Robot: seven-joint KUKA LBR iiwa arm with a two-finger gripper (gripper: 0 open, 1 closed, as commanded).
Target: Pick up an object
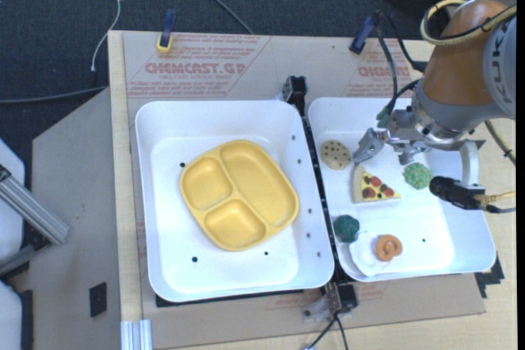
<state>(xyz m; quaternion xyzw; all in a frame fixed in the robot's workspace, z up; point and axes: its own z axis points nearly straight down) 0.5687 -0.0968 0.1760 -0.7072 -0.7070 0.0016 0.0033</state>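
Observation:
The right bin (467, 254) holds several toy foods. A tan cookie (335, 153) lies at its left side. A pizza slice (375, 188) sits in the middle, with a light green broccoli piece (417, 175) to its right. Nearer the front lie a dark green broccoli piece (346, 227) and an orange donut (387, 247), the donut on a small white plate (358, 260). My gripper (389, 152) hangs just behind the pizza slice, between the cookie and the light green piece. Its fingers are spread open with nothing between them.
The left bin (156, 143) holds a yellow divided tray (238, 193). A black clamp (294, 88) sits at the back where the two bins meet. Blue clips (167, 22) stand at the board's back edge.

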